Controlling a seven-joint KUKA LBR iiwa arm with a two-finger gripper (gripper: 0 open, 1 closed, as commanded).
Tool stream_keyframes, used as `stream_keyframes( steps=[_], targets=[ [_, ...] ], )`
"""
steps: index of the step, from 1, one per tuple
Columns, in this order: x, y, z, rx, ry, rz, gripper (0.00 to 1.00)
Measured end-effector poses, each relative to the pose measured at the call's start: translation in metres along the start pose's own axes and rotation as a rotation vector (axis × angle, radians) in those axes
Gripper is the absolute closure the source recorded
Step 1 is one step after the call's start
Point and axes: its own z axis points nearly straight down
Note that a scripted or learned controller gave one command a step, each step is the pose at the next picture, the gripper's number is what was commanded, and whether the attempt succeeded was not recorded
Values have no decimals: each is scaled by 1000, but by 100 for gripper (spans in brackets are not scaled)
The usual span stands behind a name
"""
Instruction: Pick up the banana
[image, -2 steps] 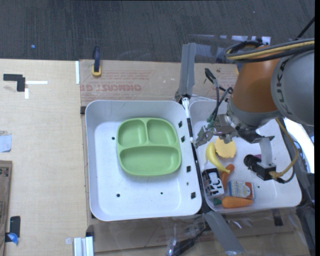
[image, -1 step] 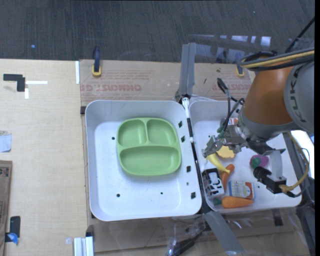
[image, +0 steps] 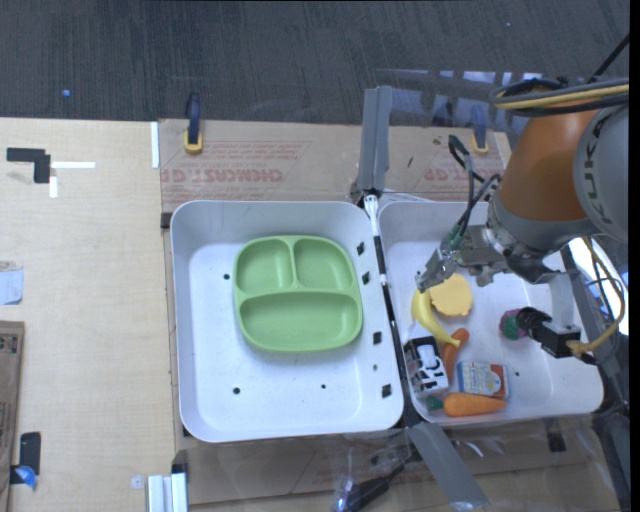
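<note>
Orange shows nearest the camera: a plastic toy carrot (image: 473, 404) lies along the near wall of the right-hand shallow white bin (image: 585, 395), with a small red-and-white carton (image: 481, 379) just behind it and a black-and-white printed card (image: 425, 364) beside that, by the bin's left wall. A second small orange piece (image: 453, 345) sits between the card and the carton. Next back lies the curved yellow toy banana (image: 427, 314), its bend facing the left wall; only its lower arc shows, since a round yellow disc-shaped toy (image: 449, 296) overlaps its upper part. Little room is left between the banana and the divider. To the right a small green-and-purple toy (image: 514, 323) rests on open bin floor, well apart from the banana. The grey arm's gripper (image: 441, 270) hangs just above the disc and banana; whether the jaws are apart or together cannot be told. The left white bin (image: 200, 400) holds a green three-part plastic plate (image: 297, 293), with bare floor all around it. Both bins rest on the pale wooden tabletop (image: 80, 300).
</note>
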Motion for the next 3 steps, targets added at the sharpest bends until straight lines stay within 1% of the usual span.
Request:
stream_keyframes(
  steps=[1, 2, 3],
  targets=[
    [-39, 13, 99, 0, 1, 111, 0],
    [-40, 12, 91, 2, 1, 116, 100],
    [-46, -32, 100, 1, 1, 553, 100]
  ],
)
